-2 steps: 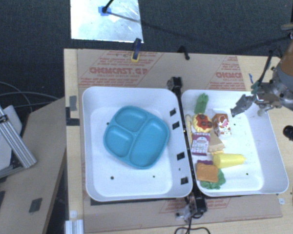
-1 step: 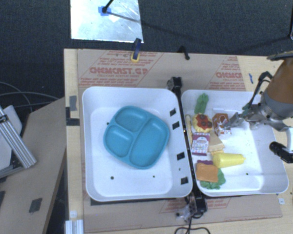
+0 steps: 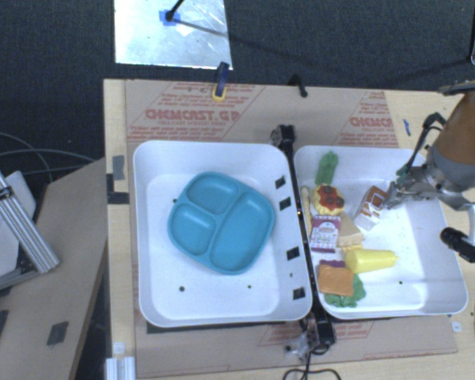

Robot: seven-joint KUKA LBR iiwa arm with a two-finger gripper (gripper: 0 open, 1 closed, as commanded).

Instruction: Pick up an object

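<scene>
In the right bin (image 3: 432, 285) a small brown and white carton (image 3: 370, 206) lies tilted near the middle. My gripper (image 3: 391, 195) reaches in from the right, and its tip sits at the carton's upper right corner, touching or nearly touching it. Left of the carton, along the bin's left side, lie a green toy (image 3: 327, 167), a red and yellow toy (image 3: 328, 200), a pink and white carton (image 3: 324, 234), a pale wedge (image 3: 351, 233), a yellow piece (image 3: 370, 260) and an orange and green piece (image 3: 340, 282).
The left bin (image 3: 160, 291) holds a blue divided plate (image 3: 222, 222). A black divider with clips (image 3: 294, 212) runs between the bins. The right bin's floor is bare to the right of the yellow piece. Cardboard lies under both bins.
</scene>
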